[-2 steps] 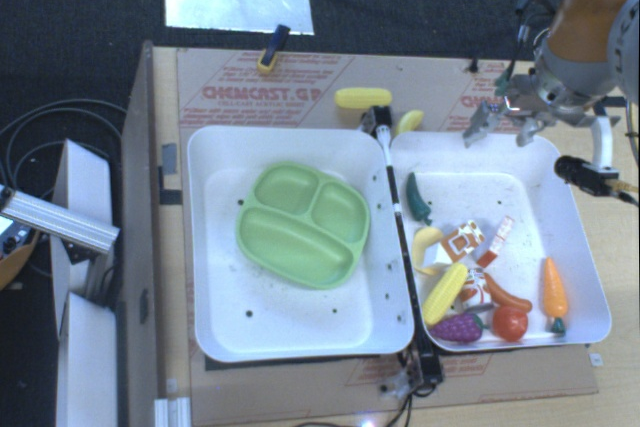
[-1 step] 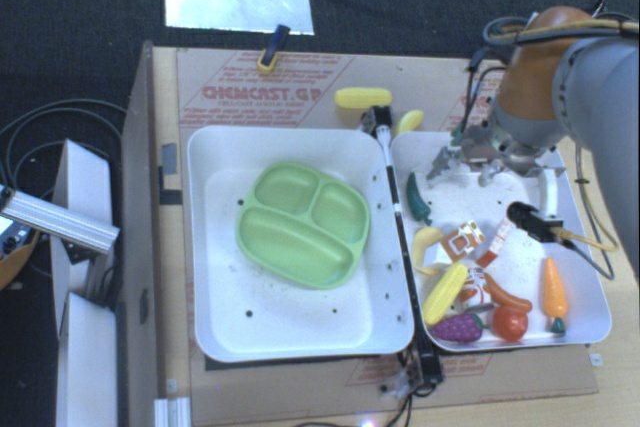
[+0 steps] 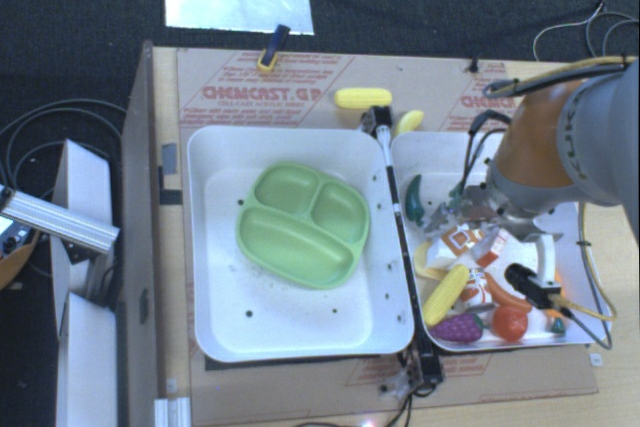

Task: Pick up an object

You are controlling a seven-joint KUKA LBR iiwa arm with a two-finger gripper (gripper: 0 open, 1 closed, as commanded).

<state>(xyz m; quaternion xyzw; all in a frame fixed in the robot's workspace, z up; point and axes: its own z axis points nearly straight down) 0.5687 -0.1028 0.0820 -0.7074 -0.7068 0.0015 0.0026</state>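
My gripper (image 3: 456, 209) reaches down into the right bin (image 3: 432, 153), near its middle left. Just below it lies an orange and white carton (image 3: 466, 241). A dark green vegetable (image 3: 413, 199) lies to the gripper's left, by the bin's left wall. Nearer the front are a corn cob (image 3: 447, 288), a yellow banana peel piece (image 3: 424, 265), purple grapes (image 3: 460, 327), a red tomato (image 3: 510, 323) and an orange carrot (image 3: 497, 290). Nothing can be seen held in the gripper.
The left bin (image 3: 225, 315) holds a green divided plate (image 3: 303, 224). Behind the bins, on the bench, lie a yellow object (image 3: 362, 98) and a second yellow piece (image 3: 408, 122). The arm's grey and orange body (image 3: 560, 145) covers the right bin's far right side.
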